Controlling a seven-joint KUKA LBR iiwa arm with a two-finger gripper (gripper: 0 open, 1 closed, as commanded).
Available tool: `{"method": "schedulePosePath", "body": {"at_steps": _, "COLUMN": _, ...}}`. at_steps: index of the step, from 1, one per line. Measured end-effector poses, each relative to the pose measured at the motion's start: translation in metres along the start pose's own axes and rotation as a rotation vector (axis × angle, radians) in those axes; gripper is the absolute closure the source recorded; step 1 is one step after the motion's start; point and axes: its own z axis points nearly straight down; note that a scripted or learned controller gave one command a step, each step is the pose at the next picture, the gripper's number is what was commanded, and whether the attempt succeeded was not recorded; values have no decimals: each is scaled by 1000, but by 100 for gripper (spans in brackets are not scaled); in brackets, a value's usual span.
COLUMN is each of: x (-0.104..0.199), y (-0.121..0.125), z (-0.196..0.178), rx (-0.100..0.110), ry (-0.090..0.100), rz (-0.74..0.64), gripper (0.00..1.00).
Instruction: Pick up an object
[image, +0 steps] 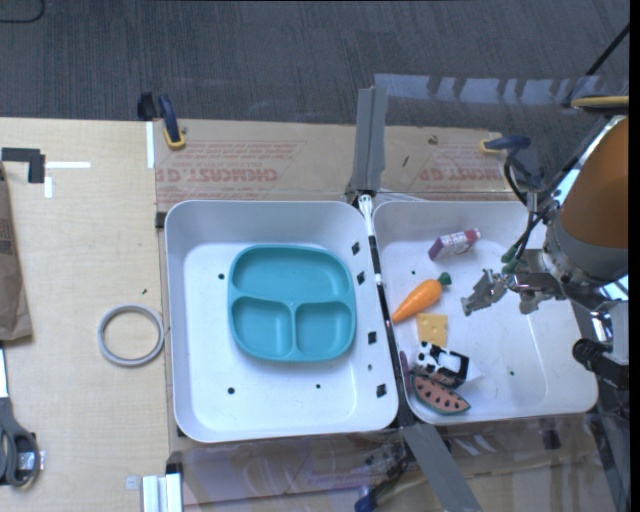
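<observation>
The fingers (484, 291) hang over the right bin (560, 385), pointing left; whether they are spread or pressed together cannot be told, and nothing shows between them. Just left of them lies the carrot (417, 299), with a square of yellow cheese (432, 328) near it. Farther back lies a small pink package (454, 242). Toward the near edge sit a black-and-white toy (441, 362) and a watermelon slice (439, 396). The left bin (190, 330) holds a teal divided plate (293, 303). On the surface (80, 240) to the left lies a grey ring (131, 334).
</observation>
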Motion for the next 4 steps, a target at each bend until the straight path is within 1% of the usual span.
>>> {"method": "schedulePosePath", "body": {"at_steps": 1, "x": 21, "y": 59, "z": 49, "rx": 0, "ry": -1, "rz": 306, "gripper": 0}}
{"method": "schedulePosePath", "body": {"at_steps": 2, "x": 50, "y": 129, "z": 29, "rx": -3, "ry": -2, "rz": 10, "gripper": 0}}
{"method": "schedulePosePath", "body": {"at_steps": 3, "x": 18, "y": 103, "z": 113, "rx": 0, "ry": -1, "rz": -30, "gripper": 0}}
{"method": "schedulePosePath", "body": {"at_steps": 4, "x": 18, "y": 77, "z": 130, "rx": -2, "ry": -1, "rz": -184, "gripper": 0}}
